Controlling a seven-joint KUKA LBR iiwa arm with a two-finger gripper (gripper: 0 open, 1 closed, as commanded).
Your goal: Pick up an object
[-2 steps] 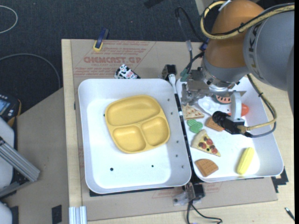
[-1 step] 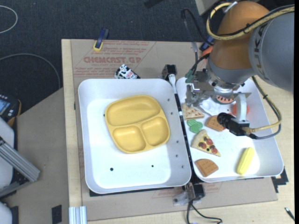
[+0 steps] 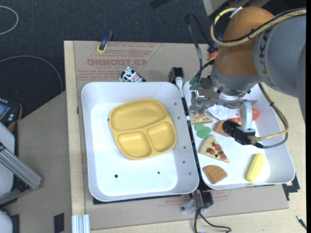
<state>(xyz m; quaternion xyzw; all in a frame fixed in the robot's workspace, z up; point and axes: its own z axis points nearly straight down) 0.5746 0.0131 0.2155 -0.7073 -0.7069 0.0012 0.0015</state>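
Toy pizza slice, yellow with red dots, lies mid right bin. Arm bends over that bin's far-left corner; gripper opening: cannot tell.

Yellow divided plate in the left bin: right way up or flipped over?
Right way up. The yellow divided plate lies flat in the left bin, its three hollow compartments facing the camera, nothing in them.

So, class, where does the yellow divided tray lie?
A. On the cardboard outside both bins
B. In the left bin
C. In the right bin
B: the yellow divided tray rests inside the left bin, while the toy foods such as the pizza slice lie in the right bin.
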